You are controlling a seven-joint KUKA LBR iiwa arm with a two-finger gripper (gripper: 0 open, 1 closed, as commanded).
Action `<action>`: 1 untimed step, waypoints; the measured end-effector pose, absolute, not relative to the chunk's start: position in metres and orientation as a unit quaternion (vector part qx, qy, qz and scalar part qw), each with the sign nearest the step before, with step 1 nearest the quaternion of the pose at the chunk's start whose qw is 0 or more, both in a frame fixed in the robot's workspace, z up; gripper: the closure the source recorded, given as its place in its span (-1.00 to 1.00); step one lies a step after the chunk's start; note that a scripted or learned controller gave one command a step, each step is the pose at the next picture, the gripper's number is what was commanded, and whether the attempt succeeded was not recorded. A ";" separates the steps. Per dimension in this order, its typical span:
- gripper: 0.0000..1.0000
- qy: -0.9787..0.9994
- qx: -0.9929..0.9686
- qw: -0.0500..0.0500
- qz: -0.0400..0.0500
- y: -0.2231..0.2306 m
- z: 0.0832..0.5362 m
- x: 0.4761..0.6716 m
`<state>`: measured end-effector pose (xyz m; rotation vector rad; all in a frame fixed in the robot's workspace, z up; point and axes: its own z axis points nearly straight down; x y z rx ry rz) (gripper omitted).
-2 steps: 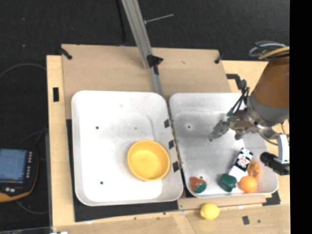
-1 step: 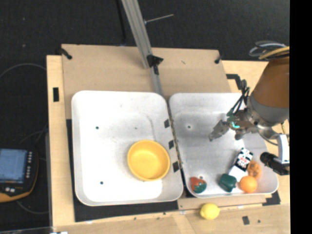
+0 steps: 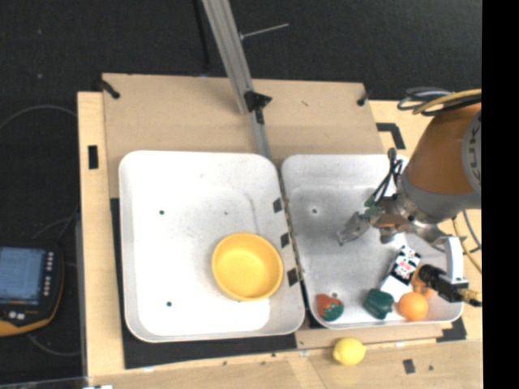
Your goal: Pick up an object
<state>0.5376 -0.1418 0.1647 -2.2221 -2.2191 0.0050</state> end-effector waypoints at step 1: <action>-1.00 -0.707 -0.707 0.001 0.002 -0.148 0.112 0.534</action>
